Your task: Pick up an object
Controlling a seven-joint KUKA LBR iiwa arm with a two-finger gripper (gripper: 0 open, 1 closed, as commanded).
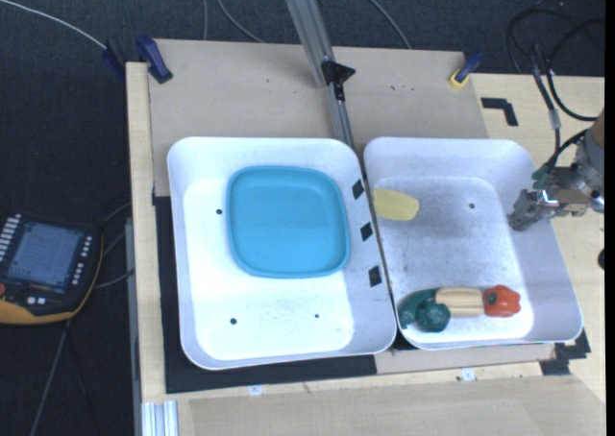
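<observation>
The gripper (527,210) hangs over the right rim of the right bin (538,261), whether wide or narrow I cannot tell, while a yellow piece (395,204) lies far left and green (425,312), tan (459,302) and red (502,301) items line its near edge; the left bin (197,232) holds a blue plate (287,221)

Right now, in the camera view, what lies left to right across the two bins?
Blue plate → yellow piece → green object → tan block → red object → gripper.
</observation>
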